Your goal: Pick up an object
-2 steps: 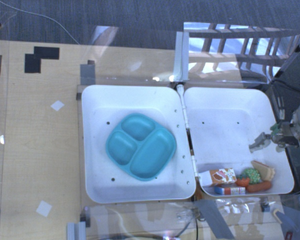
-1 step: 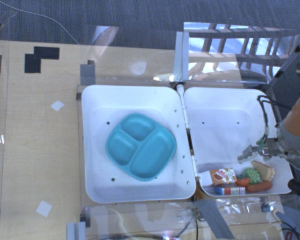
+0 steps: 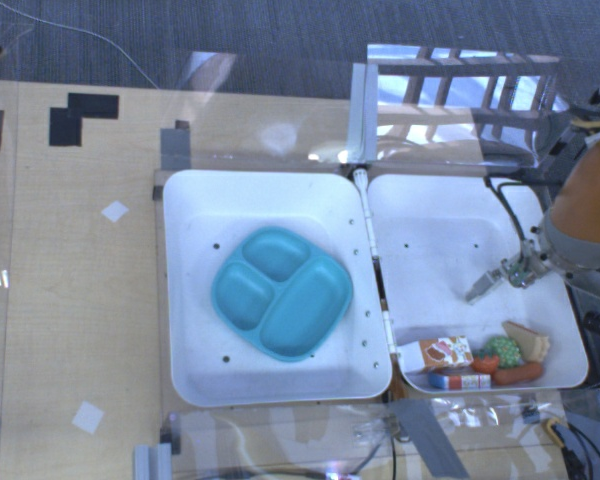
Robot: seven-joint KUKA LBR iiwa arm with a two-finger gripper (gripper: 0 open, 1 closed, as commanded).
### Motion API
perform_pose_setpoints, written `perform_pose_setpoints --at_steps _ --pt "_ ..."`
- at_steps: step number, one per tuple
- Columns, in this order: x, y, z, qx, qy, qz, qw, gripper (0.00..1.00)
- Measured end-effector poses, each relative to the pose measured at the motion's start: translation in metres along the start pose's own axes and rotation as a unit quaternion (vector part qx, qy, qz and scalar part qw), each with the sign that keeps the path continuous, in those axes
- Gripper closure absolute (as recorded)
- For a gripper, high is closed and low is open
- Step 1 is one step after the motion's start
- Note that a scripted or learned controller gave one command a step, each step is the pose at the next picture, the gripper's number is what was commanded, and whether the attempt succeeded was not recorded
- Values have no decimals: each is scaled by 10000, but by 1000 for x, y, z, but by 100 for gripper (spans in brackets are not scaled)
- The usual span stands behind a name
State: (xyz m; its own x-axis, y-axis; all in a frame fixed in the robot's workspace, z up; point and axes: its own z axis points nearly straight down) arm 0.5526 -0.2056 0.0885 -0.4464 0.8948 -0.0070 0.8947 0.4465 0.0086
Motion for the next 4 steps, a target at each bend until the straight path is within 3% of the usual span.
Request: perform_pose_setpoints --at_steps 1,2,3,4 --pt "28 -57 -63 19 15 80 10000 0" --pt "-3 9 -15 22 18 74 10000 0" --pt "45 69 -108 3 9 -999 9950 0" --pt "15 -31 -67 27 19 -417 9991 0"
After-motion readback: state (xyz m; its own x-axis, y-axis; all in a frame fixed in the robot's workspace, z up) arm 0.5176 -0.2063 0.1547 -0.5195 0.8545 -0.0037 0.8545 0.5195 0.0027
